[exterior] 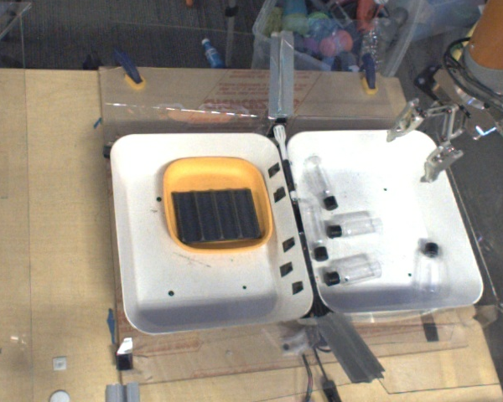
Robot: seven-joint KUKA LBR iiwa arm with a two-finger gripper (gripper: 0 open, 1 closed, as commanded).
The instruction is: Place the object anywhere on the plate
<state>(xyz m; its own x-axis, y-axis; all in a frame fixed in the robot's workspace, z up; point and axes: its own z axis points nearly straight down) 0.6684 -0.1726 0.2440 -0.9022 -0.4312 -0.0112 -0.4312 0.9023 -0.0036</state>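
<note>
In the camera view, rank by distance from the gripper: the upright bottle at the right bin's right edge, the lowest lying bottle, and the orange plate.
From the gripper:
1. Upright bottle, right bin's right side.
2. Lowest lying bottle, right bin's left part.
3. Orange plate, left bin.

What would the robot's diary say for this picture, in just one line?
gripper: open, above right white bin back edge, holding nothing | four clear plastic vials with black caps: in right bin | orange square plate: left bin, dark ridged insert only
</note>
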